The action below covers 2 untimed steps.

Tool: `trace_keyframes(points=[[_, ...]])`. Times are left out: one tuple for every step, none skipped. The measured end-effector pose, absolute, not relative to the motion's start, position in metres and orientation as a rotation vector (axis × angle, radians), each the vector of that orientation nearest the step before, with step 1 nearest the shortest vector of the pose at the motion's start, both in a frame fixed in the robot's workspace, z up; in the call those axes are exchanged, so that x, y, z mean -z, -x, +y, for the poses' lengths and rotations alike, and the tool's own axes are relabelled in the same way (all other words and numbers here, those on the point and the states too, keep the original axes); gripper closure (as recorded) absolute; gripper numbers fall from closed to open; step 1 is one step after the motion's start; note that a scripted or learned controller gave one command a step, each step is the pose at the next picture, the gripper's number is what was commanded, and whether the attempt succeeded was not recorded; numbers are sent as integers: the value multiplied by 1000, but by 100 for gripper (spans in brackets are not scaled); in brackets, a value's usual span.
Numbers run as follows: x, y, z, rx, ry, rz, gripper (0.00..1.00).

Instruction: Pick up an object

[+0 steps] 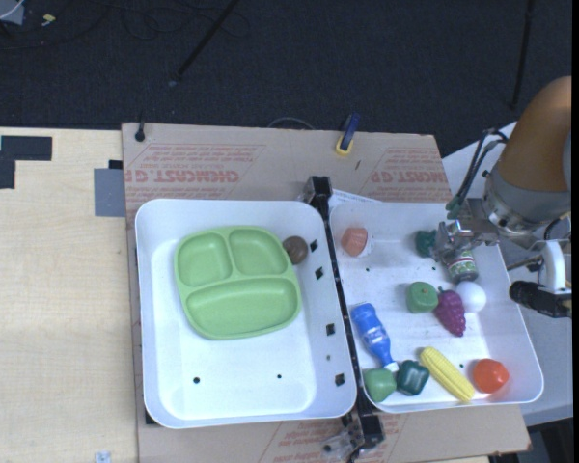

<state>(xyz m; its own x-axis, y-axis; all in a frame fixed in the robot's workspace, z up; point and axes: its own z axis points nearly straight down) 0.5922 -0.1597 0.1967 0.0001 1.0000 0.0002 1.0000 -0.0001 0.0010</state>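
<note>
From my seat I take the right bin [521, 302] as my reference. The gripper [457, 256] hangs over its upper right part, the arm [536, 157] coming in from the right with its orange band showing above the wrist. I cannot tell whether the fingers are apart or together; they blur into the metal around them.

Just below the gripper sits a white ball [473, 297], touching the purple grapes [451, 312], with a green round piece [422, 297] just beside those on the left. A dark green item [425, 242] lies just left of the gripper. A pink object [354, 240] rests near the bin's upper left corner. Along the bin's lower edge I see a blue bottle [371, 333], a green pear [379, 384], a dark green pepper [412, 379], a yellow corn cob [447, 372] and an orange fruit [489, 375].

The left bin [164, 355] holds a green divided plate [238, 280] and a brown ball [295, 249] at the plate's upper right.
</note>
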Motion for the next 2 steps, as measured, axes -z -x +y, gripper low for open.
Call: trace_keyframes(points=[[-229,-593,-161,-2,-2221,2221,100],[-220,-602,-104,1,-2220,2227,100]])
